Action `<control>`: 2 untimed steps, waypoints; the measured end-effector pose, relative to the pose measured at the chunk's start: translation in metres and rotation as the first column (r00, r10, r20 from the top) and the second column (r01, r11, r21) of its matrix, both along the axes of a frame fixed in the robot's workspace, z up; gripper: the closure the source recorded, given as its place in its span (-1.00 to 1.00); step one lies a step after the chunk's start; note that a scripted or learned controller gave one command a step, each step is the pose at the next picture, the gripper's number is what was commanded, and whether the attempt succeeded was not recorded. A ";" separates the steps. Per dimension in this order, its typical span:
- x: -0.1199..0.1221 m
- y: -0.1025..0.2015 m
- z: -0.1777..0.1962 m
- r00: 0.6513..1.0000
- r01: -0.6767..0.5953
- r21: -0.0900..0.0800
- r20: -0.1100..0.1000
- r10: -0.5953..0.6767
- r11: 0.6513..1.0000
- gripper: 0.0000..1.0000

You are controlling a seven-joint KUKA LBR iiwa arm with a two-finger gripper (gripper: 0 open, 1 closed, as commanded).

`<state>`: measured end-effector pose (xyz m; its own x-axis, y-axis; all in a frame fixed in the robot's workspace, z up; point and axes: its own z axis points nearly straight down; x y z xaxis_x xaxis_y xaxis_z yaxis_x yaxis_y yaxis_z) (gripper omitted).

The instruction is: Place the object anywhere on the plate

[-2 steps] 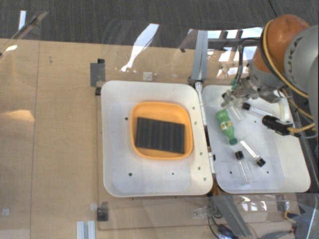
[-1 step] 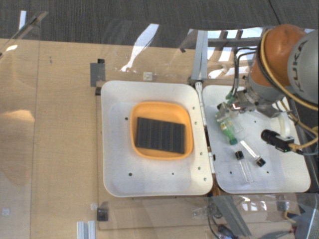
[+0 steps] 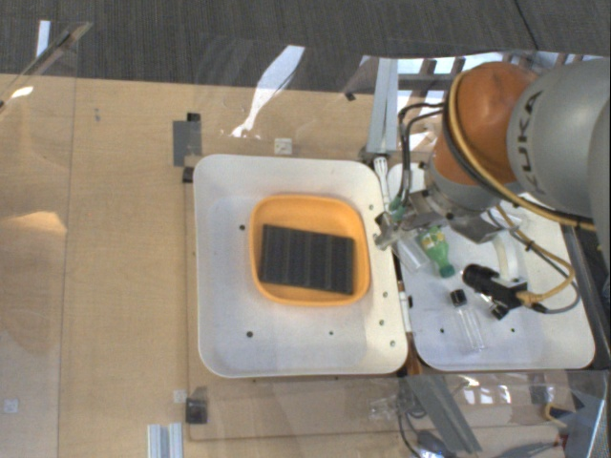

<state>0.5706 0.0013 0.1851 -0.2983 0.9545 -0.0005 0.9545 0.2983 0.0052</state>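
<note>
Green object (image 3: 436, 250) in R bin | plate (image 3: 310, 219) mid L bin | gripper (image 3: 412, 225) at divider

A single fixed camera looks down from above the tabletop (image 3: 95, 256) at a slant, tilted so that a strip of dark ribbed floor (image 3: 239, 8) shows along the upper edge, beyond the tabletop's far side. The left bin (image 3: 220, 342) sits near the middle of the frame and serves as the anchor: the right bin (image 3: 573, 351) lies just beside it toward the right edge, partly cut off there. The arm (image 3: 544, 122) enters above the right bin, looming large because it stands nearer the lens. The view is moderately close, taking in both bins and bare tabletop left of the left bin
</note>
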 end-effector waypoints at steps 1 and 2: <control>0.000 -0.001 0.000 1.000 0.001 0.000 0.000 -0.001 1.000 -1.00; 0.002 0.000 0.011 1.000 -0.002 0.001 0.006 0.002 1.000 1.00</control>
